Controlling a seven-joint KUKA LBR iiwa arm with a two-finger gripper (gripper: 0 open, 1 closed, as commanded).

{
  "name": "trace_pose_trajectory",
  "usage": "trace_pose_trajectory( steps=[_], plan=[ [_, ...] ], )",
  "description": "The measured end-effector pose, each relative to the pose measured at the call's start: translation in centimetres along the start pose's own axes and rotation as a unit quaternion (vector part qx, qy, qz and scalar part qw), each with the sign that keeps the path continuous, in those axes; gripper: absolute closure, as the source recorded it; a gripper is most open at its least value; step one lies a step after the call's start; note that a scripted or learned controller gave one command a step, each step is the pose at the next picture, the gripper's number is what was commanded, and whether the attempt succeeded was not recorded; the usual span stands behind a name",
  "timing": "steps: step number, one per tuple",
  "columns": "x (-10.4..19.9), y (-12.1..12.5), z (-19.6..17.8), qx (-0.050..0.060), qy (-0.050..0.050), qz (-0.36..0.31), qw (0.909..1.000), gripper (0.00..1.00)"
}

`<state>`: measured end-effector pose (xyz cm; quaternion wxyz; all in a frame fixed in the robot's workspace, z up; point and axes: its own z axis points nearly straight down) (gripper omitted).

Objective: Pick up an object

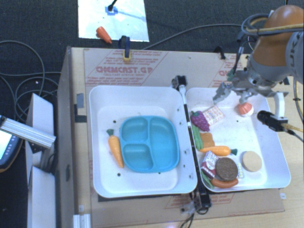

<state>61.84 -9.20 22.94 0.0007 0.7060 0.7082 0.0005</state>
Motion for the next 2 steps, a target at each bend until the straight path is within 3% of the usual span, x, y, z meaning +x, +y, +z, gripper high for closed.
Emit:
trace_pose_trajectory(
  steps=[1, 2],
  plan=[
    [-0.7, 4.9, 10.3, 0.002, 0.000, -0.001, 1.0000, 0.00],
    [-3.0, -2.7, 14.3, 0.001, 0.000, 0.001, 1.0000, 0.00]
  ],
)
